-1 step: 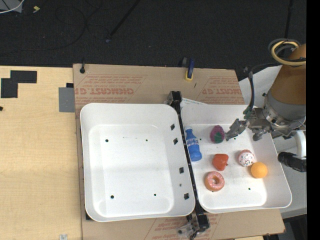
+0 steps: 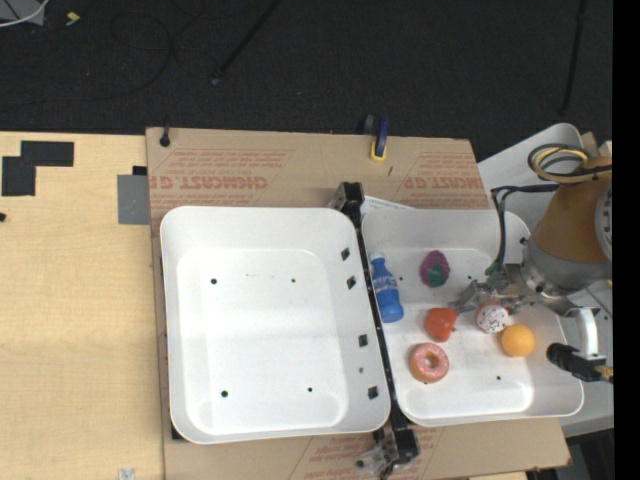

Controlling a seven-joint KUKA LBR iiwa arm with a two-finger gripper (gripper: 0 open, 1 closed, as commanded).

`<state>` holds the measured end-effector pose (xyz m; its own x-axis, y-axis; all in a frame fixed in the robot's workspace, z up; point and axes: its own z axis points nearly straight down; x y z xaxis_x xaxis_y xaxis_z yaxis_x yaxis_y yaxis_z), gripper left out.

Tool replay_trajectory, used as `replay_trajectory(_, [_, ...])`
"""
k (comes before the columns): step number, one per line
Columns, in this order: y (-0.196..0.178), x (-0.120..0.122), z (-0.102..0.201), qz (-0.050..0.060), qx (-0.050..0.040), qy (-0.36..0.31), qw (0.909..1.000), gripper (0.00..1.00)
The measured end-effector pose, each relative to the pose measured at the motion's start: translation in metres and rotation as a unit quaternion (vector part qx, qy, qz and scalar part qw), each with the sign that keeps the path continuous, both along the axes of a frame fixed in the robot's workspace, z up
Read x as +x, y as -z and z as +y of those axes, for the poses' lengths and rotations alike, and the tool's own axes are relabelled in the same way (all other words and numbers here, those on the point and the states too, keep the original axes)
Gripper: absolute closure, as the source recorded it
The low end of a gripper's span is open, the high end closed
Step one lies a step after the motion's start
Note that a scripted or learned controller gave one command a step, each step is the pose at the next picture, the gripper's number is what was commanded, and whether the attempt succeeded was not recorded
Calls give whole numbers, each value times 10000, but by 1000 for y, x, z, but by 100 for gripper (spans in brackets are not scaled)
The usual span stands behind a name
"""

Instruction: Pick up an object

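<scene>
Camera view, from above and at a slant: a pale wooden bench [image 2: 70, 298] stands before a dark floor strewn with cables, and a sheet of printed brown cardboard [image 2: 300, 168] lies on it under two shallow white bins set side by side. A blue-and-yellow clamp [image 2: 378, 140] grips the cardboard's far edge, and black clips join the bins along their shared wall. The left bin [image 2: 190, 408] shows bare white plastic marked with a few small dark dots. The right bin [image 2: 560, 403] holds the loose things: a blue bottle [image 2: 385, 290] lying against the dividing wall, a purple-and-green fruit-like piece [image 2: 434, 268] farther back, a red piece [image 2: 440, 322] near the middle, a pink ring doughnut [image 2: 429, 362] nearer the front, a white speckled ball [image 2: 492, 318] and an orange ball [image 2: 517, 341] just beside it. The grey arm [image 2: 565, 258] with its orange band reaches in from the right, and its pincer [image 2: 487, 293] hangs low over the right bin, just above the white speckled ball and beside the red piece. Whether its fingers are spread or closed cannot be told at this angle, and nothing is seen held between them.
</scene>
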<state>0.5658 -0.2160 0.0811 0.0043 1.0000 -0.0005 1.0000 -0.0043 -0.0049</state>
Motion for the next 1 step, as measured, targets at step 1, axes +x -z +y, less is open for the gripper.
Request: replay_trajectory(1, [-6, 79, 44, 42, 20, -63, 10000, 0])
